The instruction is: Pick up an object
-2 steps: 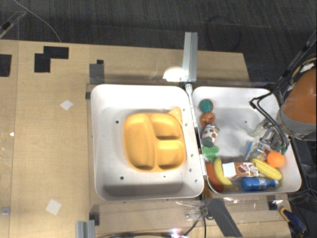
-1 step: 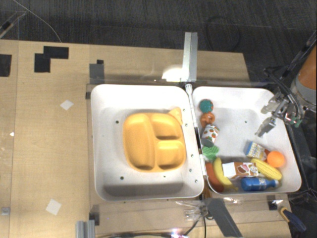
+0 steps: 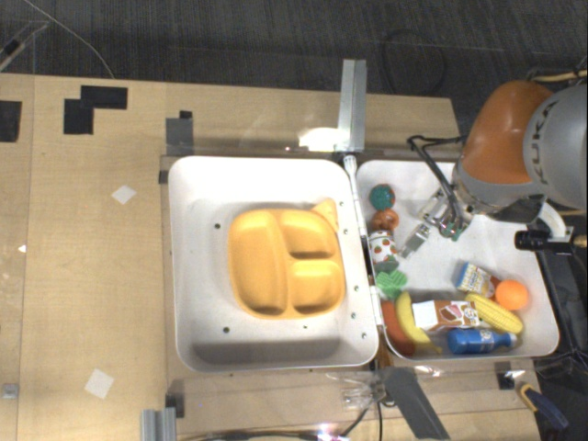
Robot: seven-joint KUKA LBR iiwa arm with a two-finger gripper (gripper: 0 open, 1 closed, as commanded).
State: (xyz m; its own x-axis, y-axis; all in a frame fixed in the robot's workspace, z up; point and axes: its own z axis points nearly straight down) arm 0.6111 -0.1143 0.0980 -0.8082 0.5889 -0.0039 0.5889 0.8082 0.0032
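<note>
Two white bins sit side by side. The gripper (image 3: 430, 225) hangs over the right bin (image 3: 542, 343), its grip state unclear.

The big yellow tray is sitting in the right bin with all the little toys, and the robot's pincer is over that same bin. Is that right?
Not quite. The camera view shows the yellow tray in the left bin, by itself. The little toys, like the orange ball and the banana, are in the right bin, and the pincer is over that one.
</note>
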